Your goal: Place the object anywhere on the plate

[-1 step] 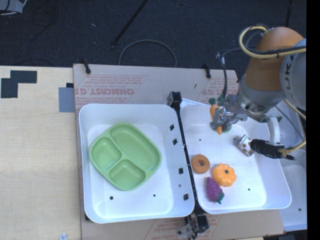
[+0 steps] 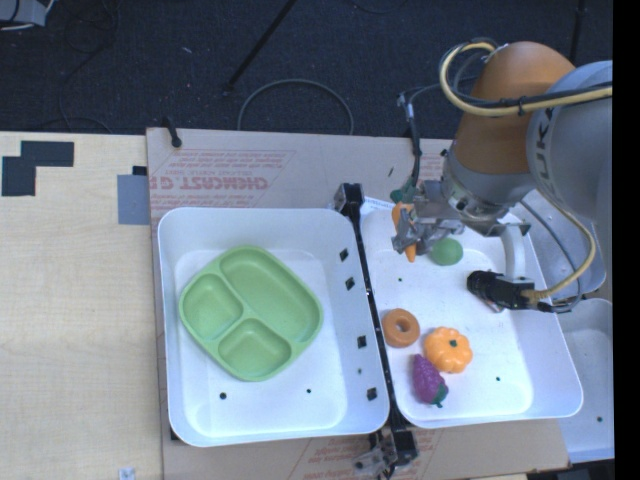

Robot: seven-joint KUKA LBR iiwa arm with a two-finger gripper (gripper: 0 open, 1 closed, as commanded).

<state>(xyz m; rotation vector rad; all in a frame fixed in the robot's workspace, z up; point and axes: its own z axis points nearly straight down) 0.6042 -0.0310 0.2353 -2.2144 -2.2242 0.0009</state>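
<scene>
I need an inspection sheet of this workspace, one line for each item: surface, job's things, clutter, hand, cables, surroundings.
Surface: two white bins side by side, left bin and right bin, on a cardboard sheet.
Job's things: green plate with three compartments in the left bin; an orange carrot-like piece at the hand.
Clutter: green ball, donut, pumpkin and grapes in the right bin.
Hand: hand over the right bin's far left corner; grip unclear.
Cables: yellow hose on the arm; black cables on the floor.
Surroundings: dark floor, wooden board at left.

claw (image 2: 412,230) fingers blurred, orange item (image 2: 400,215) there too small to identify
</scene>
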